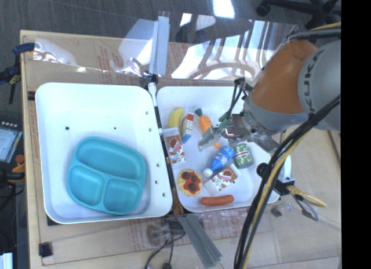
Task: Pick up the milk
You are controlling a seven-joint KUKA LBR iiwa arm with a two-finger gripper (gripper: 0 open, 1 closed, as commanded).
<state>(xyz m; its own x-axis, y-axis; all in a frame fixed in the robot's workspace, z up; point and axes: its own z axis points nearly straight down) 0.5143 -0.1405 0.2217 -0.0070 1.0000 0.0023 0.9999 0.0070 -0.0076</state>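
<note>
Two small white cartons with red print lie in the right bin [255,97]; either could be the milk. One carton [175,148] is by the bin's left wall, the other [224,178] is near the front. The gripper [212,138] hangs low over the middle of this bin, just above a blue bottle [221,160] and right of the first carton. I see nothing held in it. The grey arm with its orange band [278,88] covers the bin's right side.
Also in the right bin are a banana [175,116], a carrot [206,123], a small red-and-white bottle [187,125], a green can [243,155], a pizza slice [189,182] and a sausage [217,200]. The left bin [52,105] holds a blue divided tray [107,175].
</note>
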